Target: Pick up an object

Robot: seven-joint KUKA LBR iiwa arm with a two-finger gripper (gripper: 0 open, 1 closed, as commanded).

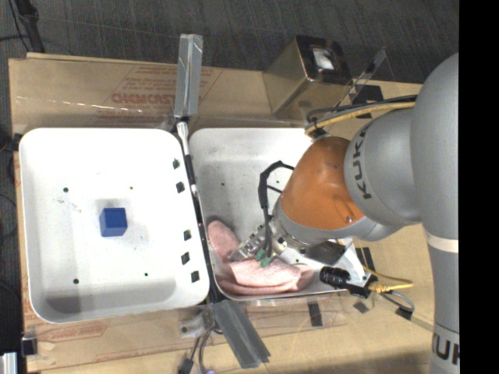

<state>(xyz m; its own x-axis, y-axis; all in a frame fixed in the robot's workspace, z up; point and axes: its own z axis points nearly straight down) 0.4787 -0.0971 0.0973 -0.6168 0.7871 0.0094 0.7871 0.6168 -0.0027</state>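
Your arm (366,185) reaches in from the right and hangs low over the right bin (234,154), with its end effector (261,253) down at the near side of that bin. It sits right at the pink cloth (261,275), a soft crumpled piece lying along the bin's near wall, with a second pink lump (221,238) just beside it toward the divider. You cannot tell from this view whether the end effector is spread or pressed together, because the wrist covers most of it, and nothing shows the cloth actually pinched.

Judged from this, you are at the grasp step: the tool is down on the cloth, not lifted. The next move calls for closing firmly on a fold, then a straight lift clear of the bin wall. Soft fabric may slip out, so watch whether it rises with the tool.

The blue block (114,221) lies alone in the left bin (47,162), well apart from the arm.
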